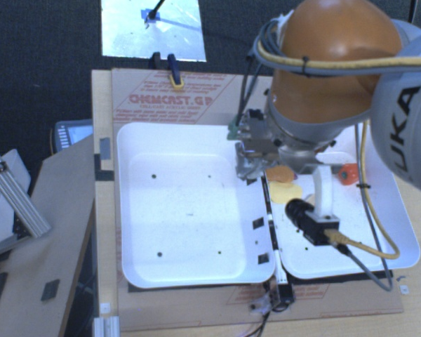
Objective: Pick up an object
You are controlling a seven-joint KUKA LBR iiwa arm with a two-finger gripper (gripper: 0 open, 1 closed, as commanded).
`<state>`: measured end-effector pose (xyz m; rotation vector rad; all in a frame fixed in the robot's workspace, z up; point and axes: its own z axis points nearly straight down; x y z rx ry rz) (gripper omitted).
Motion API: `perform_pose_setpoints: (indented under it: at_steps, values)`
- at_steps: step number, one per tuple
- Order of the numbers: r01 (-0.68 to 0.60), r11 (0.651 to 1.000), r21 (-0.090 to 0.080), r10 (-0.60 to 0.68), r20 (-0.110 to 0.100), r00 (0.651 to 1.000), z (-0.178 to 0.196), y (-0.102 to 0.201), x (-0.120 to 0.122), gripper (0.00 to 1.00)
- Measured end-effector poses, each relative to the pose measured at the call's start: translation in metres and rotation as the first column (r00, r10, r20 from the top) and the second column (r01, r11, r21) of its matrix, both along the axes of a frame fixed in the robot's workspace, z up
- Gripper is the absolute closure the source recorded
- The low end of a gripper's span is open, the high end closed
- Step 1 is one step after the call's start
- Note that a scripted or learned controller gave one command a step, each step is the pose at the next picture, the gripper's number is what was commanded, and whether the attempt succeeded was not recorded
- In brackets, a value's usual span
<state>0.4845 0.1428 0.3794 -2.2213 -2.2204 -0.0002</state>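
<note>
So, the tool sat low over the divider between the two bins, centre-right of frame, at the upper left corner of the right bin. I could not tell whether it was released or clenched, as that spot was too dark and cluttered to read. Nothing showed as grasped.

The nearest candidate was an orange piece in the right bin, just right of the tool and slightly lower in frame. A flat yellow piece lay just below it, touching or nearly so. Both looked small, with the long axis roughly left-right in frame, and both were shaded by the arm. A red piece lay further right in the same bin, well apart from the tool. The left bin lay on the tool's other side.

My read: the next move called for a short shift right and down-frame onto the orange piece. The divider wall close by could foul the approach.
</note>
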Motion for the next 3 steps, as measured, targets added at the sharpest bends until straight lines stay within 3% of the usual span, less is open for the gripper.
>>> perform_pose_setpoints:
  at_steps: [1,2,3]
  values:
    - [-0.008,1.000,0.005,0.008,0.011,1.000,0.088,0.030,0.005,1.00]
    - [-0.009,1.000,0.005,0.009,0.012,1.000,0.160,0.077,0.038,1.00]
    - [-0.006,1.000,0.001,0.006,0.002,1.000,0.156,0.075,0.036,0.00]
